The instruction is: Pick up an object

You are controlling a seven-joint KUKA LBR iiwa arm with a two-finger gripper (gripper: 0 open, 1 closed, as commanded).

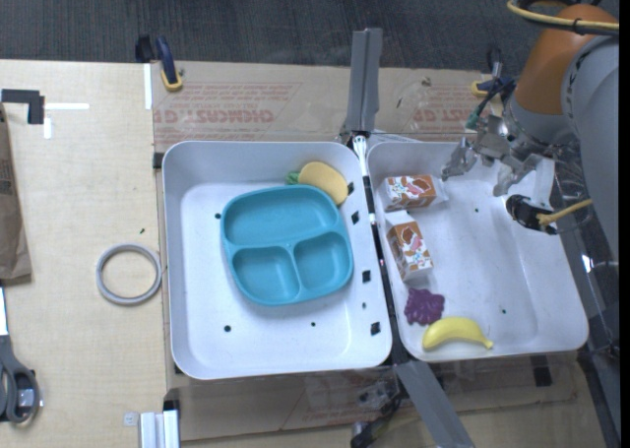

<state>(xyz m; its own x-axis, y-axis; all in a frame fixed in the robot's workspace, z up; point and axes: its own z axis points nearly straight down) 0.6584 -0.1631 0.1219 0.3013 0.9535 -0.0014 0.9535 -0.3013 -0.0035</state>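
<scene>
My gripper (pixel 482 173) hangs over the far part of the right bin (pixel 532 279), its fingers spread open with nothing between them. Just left of it lies a small snack box (pixel 409 190), and a second snack box (pixel 410 246) sits nearer along the bin's left wall. A purple bunch of grapes (pixel 423 305) and a yellow banana (pixel 456 334) rest at the bin's near left corner.
The left bin (pixel 197 328) holds a blue divided plate (pixel 286 244) with a yellow fruit (pixel 325 180) at its far edge. On the bench at the left lie a tape ring (pixel 128 273) and scissors (pixel 15 392). A metal divider (pixel 364 82) stands between the bins.
</scene>
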